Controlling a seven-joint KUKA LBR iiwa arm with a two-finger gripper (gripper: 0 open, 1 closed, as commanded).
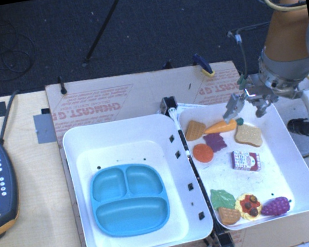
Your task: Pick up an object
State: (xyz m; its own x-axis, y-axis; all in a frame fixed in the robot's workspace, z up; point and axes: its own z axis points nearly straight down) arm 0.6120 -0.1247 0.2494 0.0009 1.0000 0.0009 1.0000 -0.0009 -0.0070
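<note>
The two-finger gripper (235,106) hung just over the small orange plastic toy carrot (221,127); whether it was spread I could not tell. The carrot looked light, stiff and probably slippery, best pinched across its thicker middle.

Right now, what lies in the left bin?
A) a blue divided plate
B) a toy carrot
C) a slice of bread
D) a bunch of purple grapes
A: the blue divided plate lies in the left bin; the grapes, carrot and bread slice lie in the right bin.
</note>
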